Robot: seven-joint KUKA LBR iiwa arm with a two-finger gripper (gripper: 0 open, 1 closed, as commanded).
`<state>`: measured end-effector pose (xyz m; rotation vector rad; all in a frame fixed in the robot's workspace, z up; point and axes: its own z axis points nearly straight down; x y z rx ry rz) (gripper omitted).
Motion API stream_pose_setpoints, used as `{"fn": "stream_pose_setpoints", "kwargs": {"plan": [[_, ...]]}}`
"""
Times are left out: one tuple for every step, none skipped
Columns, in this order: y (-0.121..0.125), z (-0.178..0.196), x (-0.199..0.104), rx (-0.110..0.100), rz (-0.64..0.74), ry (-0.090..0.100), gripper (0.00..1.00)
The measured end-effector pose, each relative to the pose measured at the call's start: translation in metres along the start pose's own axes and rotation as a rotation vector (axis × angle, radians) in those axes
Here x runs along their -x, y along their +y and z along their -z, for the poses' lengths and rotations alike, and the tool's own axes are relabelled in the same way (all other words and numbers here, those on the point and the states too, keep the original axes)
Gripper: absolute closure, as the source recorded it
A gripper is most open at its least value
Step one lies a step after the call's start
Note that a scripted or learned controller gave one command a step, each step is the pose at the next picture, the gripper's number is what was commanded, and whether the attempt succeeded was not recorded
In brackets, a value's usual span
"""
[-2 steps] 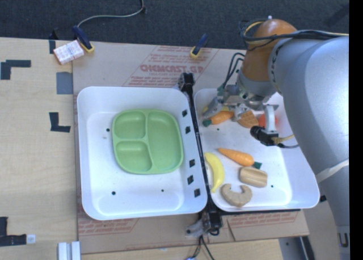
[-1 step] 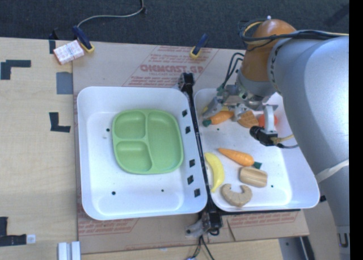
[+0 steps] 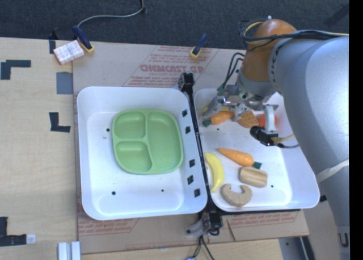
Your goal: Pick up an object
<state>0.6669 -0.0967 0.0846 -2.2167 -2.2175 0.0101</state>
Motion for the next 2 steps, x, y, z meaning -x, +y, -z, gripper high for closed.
{"fn": "stream_pose_setpoints", "kwargs": {"plan": [[0.0008,0.0079,-0.0008,0.006,0.0,-0.001,0.0],[-0.0017,0.016,-0.0011,-0.007,-0.001,0.002,1.0]]}}
